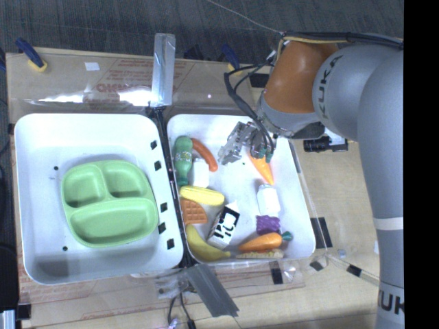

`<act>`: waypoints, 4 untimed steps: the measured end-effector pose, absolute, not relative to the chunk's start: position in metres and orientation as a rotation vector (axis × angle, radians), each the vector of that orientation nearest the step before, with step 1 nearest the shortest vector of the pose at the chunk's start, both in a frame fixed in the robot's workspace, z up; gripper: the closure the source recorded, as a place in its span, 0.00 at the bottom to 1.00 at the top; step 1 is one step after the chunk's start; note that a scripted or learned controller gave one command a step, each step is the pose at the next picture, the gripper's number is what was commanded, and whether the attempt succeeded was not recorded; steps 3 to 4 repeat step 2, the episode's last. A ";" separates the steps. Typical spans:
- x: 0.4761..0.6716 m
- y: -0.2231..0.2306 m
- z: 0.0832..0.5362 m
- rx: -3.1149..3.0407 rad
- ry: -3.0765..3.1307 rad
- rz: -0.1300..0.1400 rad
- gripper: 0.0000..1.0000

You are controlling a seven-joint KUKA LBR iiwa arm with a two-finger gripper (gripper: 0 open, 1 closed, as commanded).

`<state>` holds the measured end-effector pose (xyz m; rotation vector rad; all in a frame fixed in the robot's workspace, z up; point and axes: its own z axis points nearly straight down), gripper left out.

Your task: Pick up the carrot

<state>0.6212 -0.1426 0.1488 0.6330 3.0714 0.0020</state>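
A small orange carrot (264, 170) with a green top lies in the right bin (299, 204), near its far right side, tip pointing toward the front. My gripper (247, 146) hangs just above and to the left of the carrot's green end, so close that contact cannot be judged. A second carrot (263, 242) with a green top lies along the bin's front wall.
The right bin also holds a green bottle (183, 157), an orange sausage (205, 154), a white bottle (268, 199), a purple item (268, 223), a banana (201, 247), a waffle (194, 212) and a black-and-white box (224, 226). The left bin (34, 149) holds a green divided plate (108, 202).
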 end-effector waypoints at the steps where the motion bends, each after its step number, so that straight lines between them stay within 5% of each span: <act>1: 0.630 -0.199 0.092 0.279 3.126 -0.002 1.00; 2: 0.655 -0.209 0.162 0.160 3.129 -0.004 1.00; 4: 0.655 -0.209 0.162 0.160 3.129 -0.004 1.00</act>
